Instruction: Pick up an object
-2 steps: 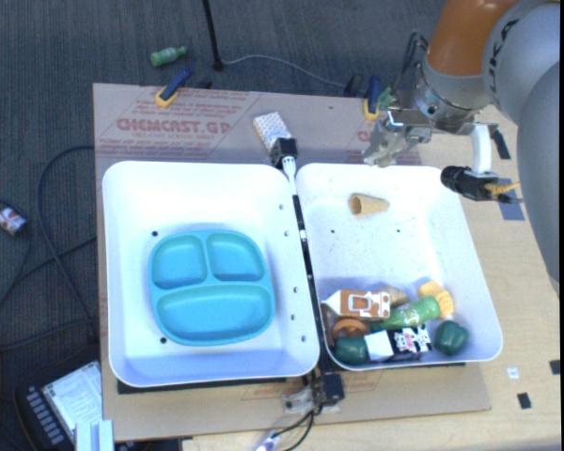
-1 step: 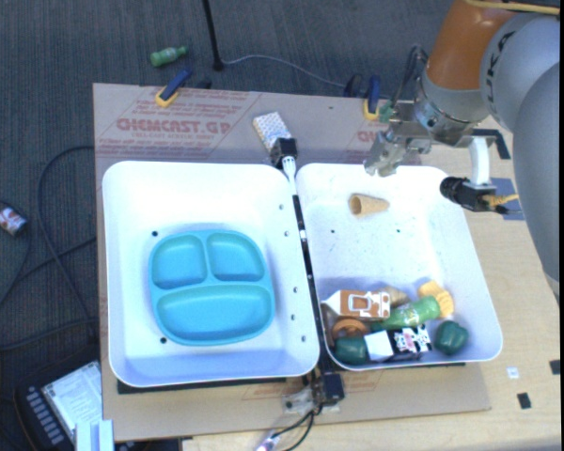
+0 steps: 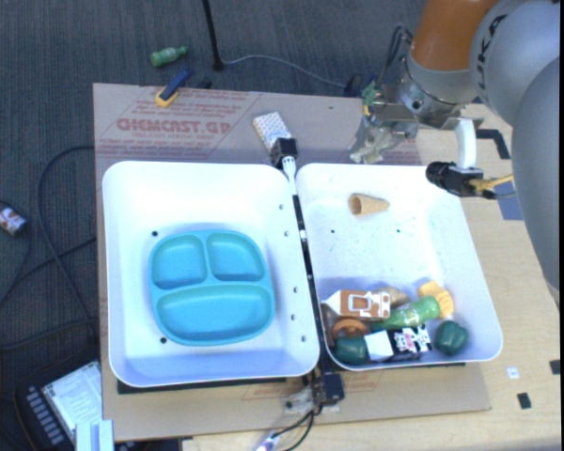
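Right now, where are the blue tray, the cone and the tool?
Blue tray (image 3: 211, 285): camera view, middle divider.
Cone (image 3: 368, 204): camera view, middle of its body.
Tool (image 3: 374, 147): camera view, at its fingertips.

The gripper (image 3: 374, 146) hangs over the far rim of the right bin (image 3: 470, 252). Just below it in the view, inside that bin, lies a cone (image 3: 368, 204) on its side. Much nearer the camera, a heap of toys (image 3: 395, 325) crowds that bin's near edge. Left of the gripper sits the left bin (image 3: 132, 205), with a divided tray (image 3: 211, 285) lying flat in it.
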